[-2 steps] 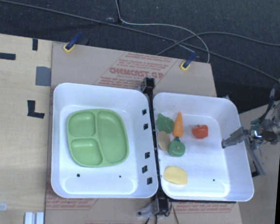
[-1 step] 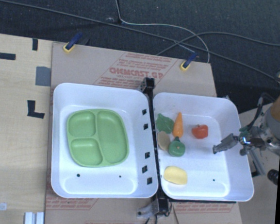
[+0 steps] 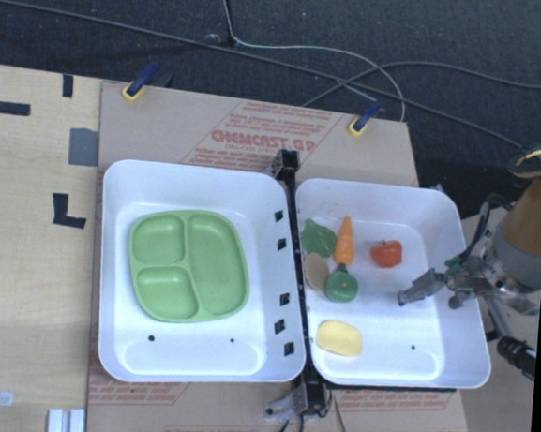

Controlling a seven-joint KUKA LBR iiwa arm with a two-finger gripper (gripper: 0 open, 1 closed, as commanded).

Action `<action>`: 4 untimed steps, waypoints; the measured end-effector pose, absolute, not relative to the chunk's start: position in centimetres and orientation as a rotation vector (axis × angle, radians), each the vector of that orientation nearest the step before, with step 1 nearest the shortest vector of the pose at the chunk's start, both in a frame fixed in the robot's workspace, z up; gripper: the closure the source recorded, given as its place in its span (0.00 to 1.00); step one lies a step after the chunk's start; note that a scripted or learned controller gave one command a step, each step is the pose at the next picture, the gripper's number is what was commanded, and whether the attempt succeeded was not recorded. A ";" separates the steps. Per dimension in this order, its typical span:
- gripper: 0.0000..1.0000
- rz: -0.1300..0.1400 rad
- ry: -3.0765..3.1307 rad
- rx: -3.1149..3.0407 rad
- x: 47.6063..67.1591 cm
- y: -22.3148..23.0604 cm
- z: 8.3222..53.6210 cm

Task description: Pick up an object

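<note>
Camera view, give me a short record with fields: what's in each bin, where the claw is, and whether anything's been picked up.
left bin: green divided plate
right bin: carrot, red tomato, green leafy piece, green round fruit, beige piece, yellow lemon-like piece
claw: over the right bin's right half, reaching in from the right, apart from the toys
nearest toy to claw: red tomato
held: nothing visible between the claw's tips
pickup status: not yet done
</note>
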State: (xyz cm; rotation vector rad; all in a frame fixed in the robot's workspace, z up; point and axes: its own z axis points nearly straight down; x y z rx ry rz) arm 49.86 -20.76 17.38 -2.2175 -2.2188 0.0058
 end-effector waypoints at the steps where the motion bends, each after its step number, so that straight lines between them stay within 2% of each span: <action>1: 0.00 0.005 -2.220 -2.217 50.4 -20.6 12.8; 2: 1.00 0.002 -2.221 -2.217 50.4 -20.6 14.0; 3: 1.00 -0.002 -2.224 -2.222 49.5 -20.2 19.2; 4: 1.00 -0.002 -2.225 -2.222 49.6 -20.2 22.7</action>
